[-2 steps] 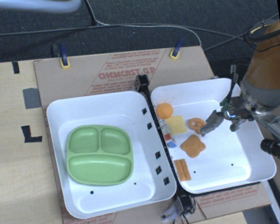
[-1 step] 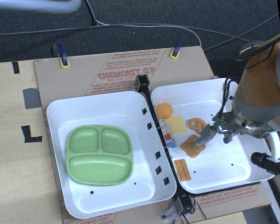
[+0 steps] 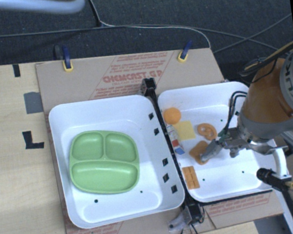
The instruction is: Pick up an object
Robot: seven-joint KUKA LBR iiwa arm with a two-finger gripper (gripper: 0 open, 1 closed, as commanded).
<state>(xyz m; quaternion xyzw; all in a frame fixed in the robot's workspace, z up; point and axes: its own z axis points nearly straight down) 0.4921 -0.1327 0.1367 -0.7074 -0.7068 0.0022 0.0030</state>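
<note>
In the right bin (image 3: 237, 182) lie several small items: an orange ball (image 3: 172, 115), a yellow square piece (image 3: 185, 131), an orange pretzel-shaped ring (image 3: 207, 130), a brown lump (image 3: 197, 151), a small white and blue carton (image 3: 175, 139) by the left wall, and an orange flat packet (image 3: 190, 177) near the front. My gripper (image 3: 213, 151) is low in the bin's middle, its tip right against the brown lump's right side, just below the ring. The grey arm with its orange band (image 3: 266, 99) comes in from the right.
The left bin (image 3: 63, 117) holds a green divided plate (image 3: 104, 162). A black clip rail (image 3: 163, 138) runs between the two bins. Both bins rest on a cardboard sheet (image 3: 129, 73), and a cable (image 3: 177, 28) crosses behind it.
</note>
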